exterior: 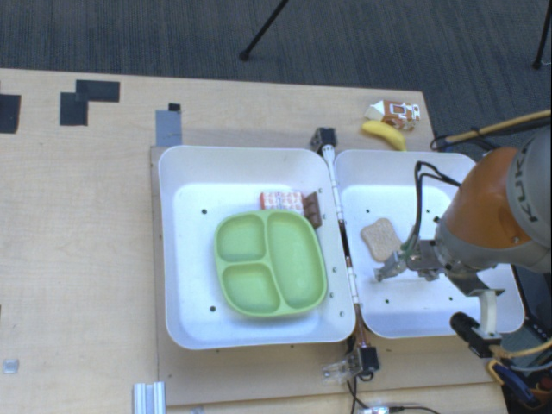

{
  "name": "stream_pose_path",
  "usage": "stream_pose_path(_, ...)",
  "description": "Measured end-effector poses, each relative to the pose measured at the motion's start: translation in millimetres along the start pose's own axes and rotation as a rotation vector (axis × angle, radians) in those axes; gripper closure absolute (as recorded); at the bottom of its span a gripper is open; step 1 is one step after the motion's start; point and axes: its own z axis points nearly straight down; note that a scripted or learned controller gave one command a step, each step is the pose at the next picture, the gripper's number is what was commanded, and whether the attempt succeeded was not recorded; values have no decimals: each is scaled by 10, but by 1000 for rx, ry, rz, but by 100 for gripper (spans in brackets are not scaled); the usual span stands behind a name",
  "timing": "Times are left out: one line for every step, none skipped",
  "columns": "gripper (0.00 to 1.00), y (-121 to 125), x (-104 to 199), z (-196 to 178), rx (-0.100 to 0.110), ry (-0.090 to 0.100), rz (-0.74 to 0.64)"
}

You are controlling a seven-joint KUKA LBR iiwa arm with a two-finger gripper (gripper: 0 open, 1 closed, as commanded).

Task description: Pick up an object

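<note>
A tan, bread-like slice lies flat in the right bin, near its left-centre. My gripper hangs low over that bin, just below and slightly right of the slice, close to its lower edge. I see nothing carried in it. In the left bin a green divided plate fills the middle. A small red-and-white box and a dark brown piece lie just behind the plate.
The divider wall between the bins runs just left of the slice. A banana and a small packet rest on the bench behind the right bin. Cables and the orange wrist hang over the bin's right half.
</note>
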Motion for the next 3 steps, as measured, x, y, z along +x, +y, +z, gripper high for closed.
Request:
stream_pose_path(100, 18, 7, -105, -3, 1, -3)
stream_pose_path(0, 17, 6, -105, -3, 1, -3)
stream_pose_path(0, -29, 175, 112, 6, -1, 4)
